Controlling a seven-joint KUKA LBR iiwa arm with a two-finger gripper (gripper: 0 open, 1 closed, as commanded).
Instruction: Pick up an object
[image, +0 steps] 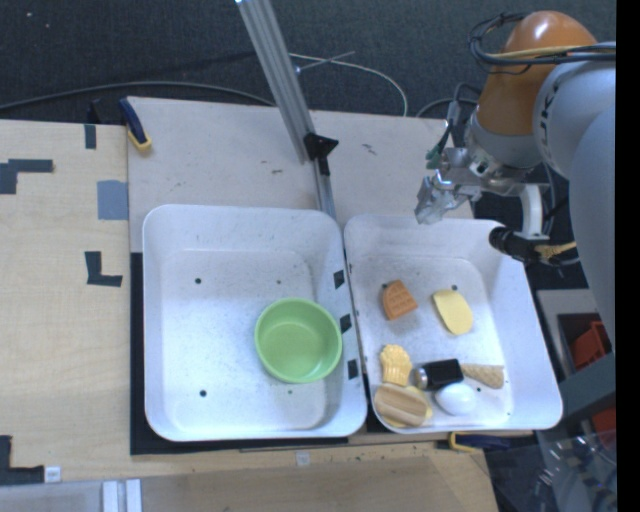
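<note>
The right bin holds several small items: an orange waffle-like piece, a yellow oval piece, a pale yellow corn-like piece, a black and silver item, a white egg-like item, a tan bread-like piece and a tan cone-like piece. A green bowl sits in the left bin. My gripper hangs above the far rim of the right bin, well away from the items, with nothing visibly between its fingers.
A grey metal pole slants down to the seam between the bins. A blue and yellow tool lies at the bench's far left. Cables trail over the dark floor behind the bench.
</note>
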